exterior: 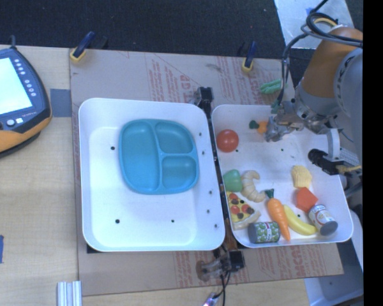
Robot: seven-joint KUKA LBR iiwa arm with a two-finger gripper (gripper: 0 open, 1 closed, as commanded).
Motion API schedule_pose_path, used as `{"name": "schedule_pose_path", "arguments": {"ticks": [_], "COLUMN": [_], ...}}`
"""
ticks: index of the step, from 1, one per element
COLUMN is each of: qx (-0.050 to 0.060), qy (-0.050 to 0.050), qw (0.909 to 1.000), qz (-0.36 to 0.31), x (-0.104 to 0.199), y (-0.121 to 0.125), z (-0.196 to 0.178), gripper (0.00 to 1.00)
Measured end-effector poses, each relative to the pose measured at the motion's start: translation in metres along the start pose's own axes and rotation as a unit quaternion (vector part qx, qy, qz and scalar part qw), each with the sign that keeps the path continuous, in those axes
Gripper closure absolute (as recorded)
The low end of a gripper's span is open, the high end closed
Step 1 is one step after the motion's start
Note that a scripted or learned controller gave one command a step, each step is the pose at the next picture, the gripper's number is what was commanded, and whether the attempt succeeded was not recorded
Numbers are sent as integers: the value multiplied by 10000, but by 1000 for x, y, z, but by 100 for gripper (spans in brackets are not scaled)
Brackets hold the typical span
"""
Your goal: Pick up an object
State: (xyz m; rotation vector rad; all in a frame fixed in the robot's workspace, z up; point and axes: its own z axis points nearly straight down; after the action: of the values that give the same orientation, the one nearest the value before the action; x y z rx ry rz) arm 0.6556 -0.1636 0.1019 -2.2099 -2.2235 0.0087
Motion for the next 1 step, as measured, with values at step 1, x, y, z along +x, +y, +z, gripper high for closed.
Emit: {"name": "schedule_pose_path", "arguments": {"ticks": [1], "qx": [-6], "qy": [1], "qw": [10000], "qz": [-4], "x": [0], "y": [1], "z": [0], "gripper": [0]}}
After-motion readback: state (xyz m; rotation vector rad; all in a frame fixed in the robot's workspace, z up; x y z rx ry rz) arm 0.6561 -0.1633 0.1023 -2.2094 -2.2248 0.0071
